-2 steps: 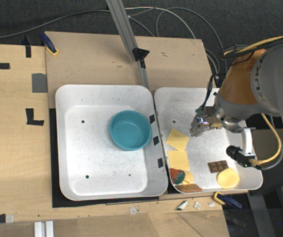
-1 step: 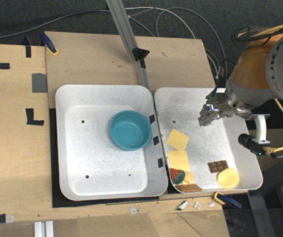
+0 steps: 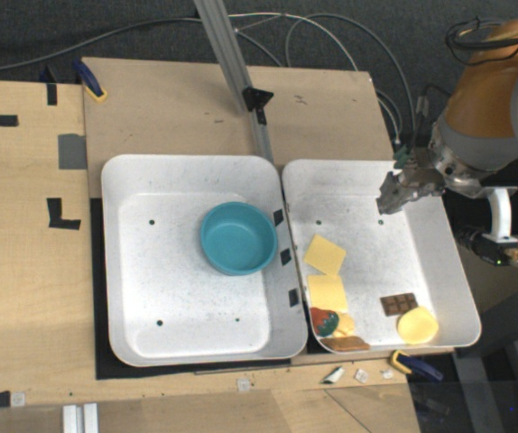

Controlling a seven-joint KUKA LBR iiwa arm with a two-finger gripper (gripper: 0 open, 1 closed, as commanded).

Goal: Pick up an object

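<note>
My gripper (image 3: 391, 198) hangs over the upper right part of the right bin (image 3: 439, 233), with nothing seen between its fingers. Below it in that bin lie a yellow square piece (image 3: 326, 254), a second yellow piece (image 3: 328, 292), a red and green item (image 3: 324, 320), a brown flat piece (image 3: 347, 342), a dark brown chocolate-like block (image 3: 398, 304) and a yellow round item (image 3: 417, 326). A blue bowl (image 3: 237, 237) sits upright in the left bin (image 3: 133, 269).
A grey metal pole (image 3: 232, 57) slants across the bench behind the bins. Cables (image 3: 331, 34) trail at the back. Blue and yellow clamps (image 3: 90, 79) sit at the bench's far left corner and near the front right (image 3: 414, 364).
</note>
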